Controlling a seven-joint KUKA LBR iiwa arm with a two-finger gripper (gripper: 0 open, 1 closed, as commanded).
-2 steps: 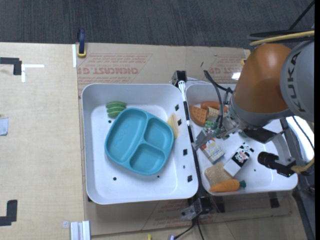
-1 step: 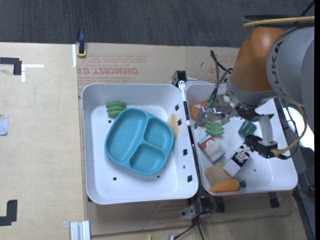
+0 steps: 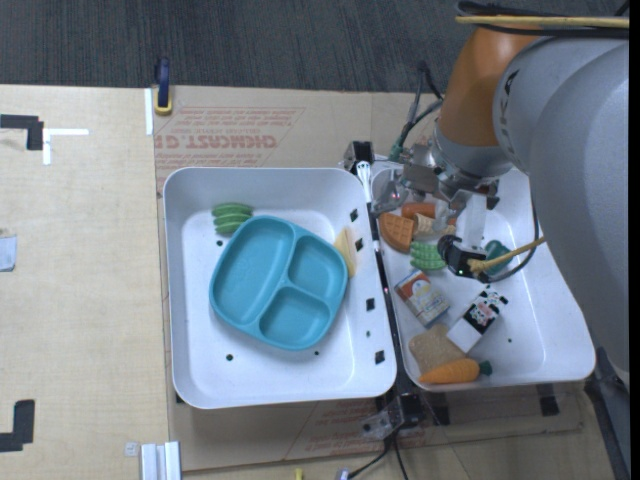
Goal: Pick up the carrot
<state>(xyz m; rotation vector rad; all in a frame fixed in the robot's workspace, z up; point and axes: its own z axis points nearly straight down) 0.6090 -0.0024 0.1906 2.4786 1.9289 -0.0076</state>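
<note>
You had not started the pick: carrot [image 3: 452, 371] lay untouched at the right bin's [image 3: 560, 353] near edge, by the bread [image 3: 432, 347]. Gripper [image 3: 432, 190] sat well apart, over the far end; finger state unclear.

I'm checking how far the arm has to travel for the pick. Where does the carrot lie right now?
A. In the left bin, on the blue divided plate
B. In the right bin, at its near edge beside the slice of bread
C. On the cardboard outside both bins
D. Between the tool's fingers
B: the carrot lies in the right bin along its near edge, just below the slice of bread, away from the tool at the bin's far end.
</note>
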